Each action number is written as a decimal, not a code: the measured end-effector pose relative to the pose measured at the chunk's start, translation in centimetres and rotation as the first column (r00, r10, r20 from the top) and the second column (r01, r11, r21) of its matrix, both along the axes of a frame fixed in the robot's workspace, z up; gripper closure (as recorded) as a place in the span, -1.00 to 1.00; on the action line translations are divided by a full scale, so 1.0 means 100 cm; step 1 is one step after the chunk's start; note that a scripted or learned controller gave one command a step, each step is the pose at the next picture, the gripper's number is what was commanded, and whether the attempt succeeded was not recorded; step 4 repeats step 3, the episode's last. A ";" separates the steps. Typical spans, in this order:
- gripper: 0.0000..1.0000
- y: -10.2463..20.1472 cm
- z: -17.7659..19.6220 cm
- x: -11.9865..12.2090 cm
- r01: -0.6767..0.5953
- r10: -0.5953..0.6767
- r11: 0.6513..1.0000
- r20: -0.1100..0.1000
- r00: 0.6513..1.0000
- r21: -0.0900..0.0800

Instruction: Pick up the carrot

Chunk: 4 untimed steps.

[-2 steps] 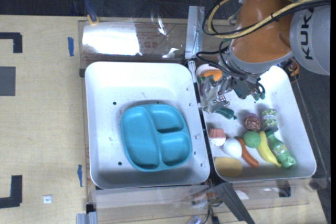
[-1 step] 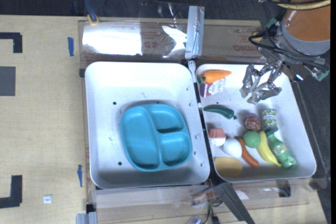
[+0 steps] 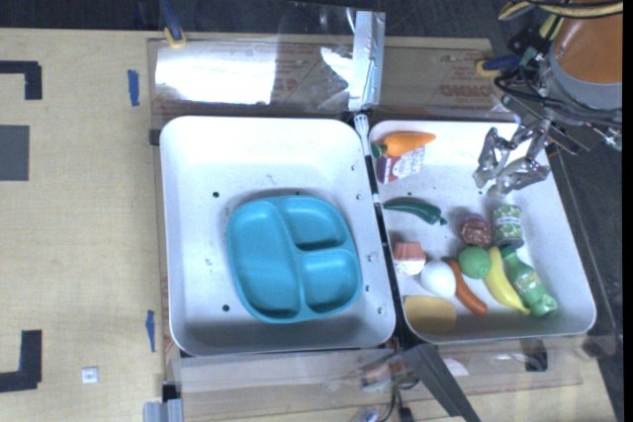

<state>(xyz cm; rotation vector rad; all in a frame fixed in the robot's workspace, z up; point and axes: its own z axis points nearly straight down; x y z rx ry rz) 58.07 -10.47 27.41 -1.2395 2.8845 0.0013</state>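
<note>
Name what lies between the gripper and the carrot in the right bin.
In the camera view, a dark red round item and a small green can lie between the gripper and the carrot.

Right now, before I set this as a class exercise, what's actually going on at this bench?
A robot arm reaches in from the right, its gripper hanging over the upper part of the right bin, which holds toy food. The carrot it is meant to pick up lies untouched near the bottom, between a white egg and a banana. The left bin holds a blue divided tray.
</note>
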 end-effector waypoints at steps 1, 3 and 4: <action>1.00 0.007 -0.093 -0.037 0.124 -0.124 0.992 -0.002 0.992 0.001; 1.00 0.106 -0.052 -0.032 -0.378 0.378 0.926 0.004 0.926 -0.001; 1.00 0.106 -0.052 -0.032 -0.378 0.378 0.926 0.004 0.926 -0.001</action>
